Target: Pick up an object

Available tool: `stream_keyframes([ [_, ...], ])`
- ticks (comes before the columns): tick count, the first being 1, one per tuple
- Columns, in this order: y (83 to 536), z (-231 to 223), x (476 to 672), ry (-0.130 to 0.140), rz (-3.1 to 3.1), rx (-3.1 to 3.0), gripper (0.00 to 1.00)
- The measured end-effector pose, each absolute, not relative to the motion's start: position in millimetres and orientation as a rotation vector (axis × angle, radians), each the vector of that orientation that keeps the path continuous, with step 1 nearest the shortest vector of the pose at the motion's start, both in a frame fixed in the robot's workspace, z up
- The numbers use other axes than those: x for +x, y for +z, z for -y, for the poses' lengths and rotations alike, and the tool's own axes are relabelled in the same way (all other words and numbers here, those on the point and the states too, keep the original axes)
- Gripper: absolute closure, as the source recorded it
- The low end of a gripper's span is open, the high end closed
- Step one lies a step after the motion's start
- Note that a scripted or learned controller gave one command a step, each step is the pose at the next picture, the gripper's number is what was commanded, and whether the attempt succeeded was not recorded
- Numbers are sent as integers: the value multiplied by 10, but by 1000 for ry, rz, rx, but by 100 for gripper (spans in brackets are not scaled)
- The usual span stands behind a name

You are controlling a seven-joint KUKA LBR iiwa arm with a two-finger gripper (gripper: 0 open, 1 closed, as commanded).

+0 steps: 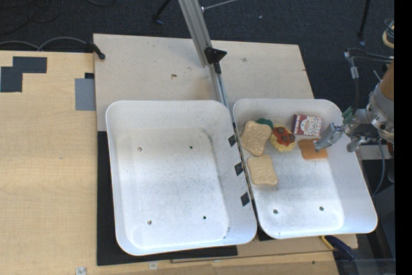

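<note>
Camera view: fingers [327,138] over right bin's [351,219] far-right rim, grip state unclear, beside orange piece [312,150].

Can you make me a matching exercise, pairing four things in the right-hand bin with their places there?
Things:
1. red box
2. upper bread slice
3. lower bread slice
4. orange piece

Places:
A. beside the divider, nearer the front
B. just below the gripper
C. near the bin's back wall
D. beside the divider, next to a green item

Pairs: 1-C, 2-D, 3-A, 4-B
</note>
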State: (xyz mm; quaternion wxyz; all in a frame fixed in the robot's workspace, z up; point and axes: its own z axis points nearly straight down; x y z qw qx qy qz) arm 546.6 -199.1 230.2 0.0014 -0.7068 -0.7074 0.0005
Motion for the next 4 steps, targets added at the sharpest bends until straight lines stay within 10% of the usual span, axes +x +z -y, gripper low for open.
stream_keyframes([
  [4,920,1846,5477,1,2218,-2223,0],
])
